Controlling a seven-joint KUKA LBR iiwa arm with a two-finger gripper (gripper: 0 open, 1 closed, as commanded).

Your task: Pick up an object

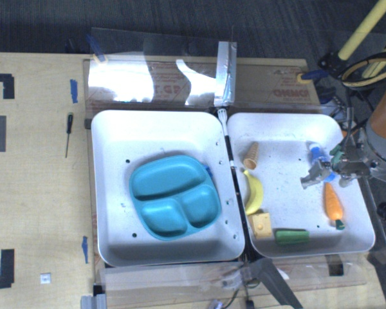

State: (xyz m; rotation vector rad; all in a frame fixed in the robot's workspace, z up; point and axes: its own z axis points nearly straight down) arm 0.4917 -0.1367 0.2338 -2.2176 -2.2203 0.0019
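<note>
Green cucumber point(291, 236), cheese cube point(262, 224), banana point(253, 192), carrot point(333, 203): all unpicked in right bin point(289, 126); my gripper point(324, 174) beside carrot, grip state indiscernible.

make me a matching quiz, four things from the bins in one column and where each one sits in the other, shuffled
Things:
1. blue divided tray
2. banana
3. carrot
4. green cylinder

Places:
A. lying along the near edge of the right bin
B. against the right bin's left wall, beside the divider
C. filling the middle of the left bin
D. near the right bin's right side, just below the gripper

Pairs: 1-C, 2-B, 3-D, 4-A
</note>
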